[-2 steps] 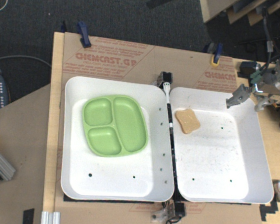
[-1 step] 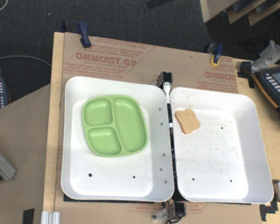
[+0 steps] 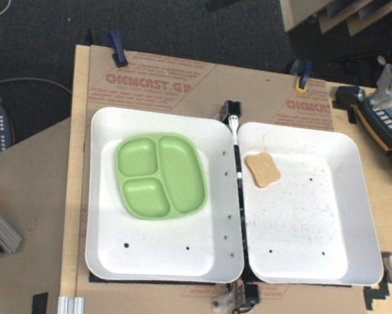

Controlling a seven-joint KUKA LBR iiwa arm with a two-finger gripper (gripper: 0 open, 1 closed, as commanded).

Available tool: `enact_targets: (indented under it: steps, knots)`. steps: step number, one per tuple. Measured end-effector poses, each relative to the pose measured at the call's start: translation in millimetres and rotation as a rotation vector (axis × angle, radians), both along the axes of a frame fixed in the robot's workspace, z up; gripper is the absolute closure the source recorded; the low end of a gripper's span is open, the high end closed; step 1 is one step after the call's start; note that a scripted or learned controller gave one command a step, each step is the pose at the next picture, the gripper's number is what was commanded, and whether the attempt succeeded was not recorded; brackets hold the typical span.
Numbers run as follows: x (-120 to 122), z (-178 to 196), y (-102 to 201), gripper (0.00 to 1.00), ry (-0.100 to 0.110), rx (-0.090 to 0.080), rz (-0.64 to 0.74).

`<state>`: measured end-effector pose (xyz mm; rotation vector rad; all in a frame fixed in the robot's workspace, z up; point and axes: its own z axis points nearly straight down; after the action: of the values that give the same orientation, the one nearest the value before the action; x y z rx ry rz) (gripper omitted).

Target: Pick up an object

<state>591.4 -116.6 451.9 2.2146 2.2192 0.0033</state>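
Note:
A tan, toast-like piece (image 3: 262,169) lies flat in the right bin (image 3: 330,217), close to its upper left corner. A green plate with three compartments (image 3: 161,176) rests in the left bin (image 3: 103,234), toward its upper middle.
The two white bins sit side by side on a brown board (image 3: 190,82), joined by a black divider strip (image 3: 237,193). Clamps hold the board's far edge. Cables and equipment lie off the bench at right and left.

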Motion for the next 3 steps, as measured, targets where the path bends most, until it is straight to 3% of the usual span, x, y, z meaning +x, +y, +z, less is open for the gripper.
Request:
enact_targets:
  steps: [1, 2, 3]
  knots:
    - [-57.9, -38.6, 37.2, 1.00, 0.013, 0.005, 0.001]
    - [-89.9, 92.2, 31.0, 1.00, -0.012, 0.001, -0.002]
    - [-113.7, -25.5, 36.7, 1.00, 0.019, 0.005, -0.004]
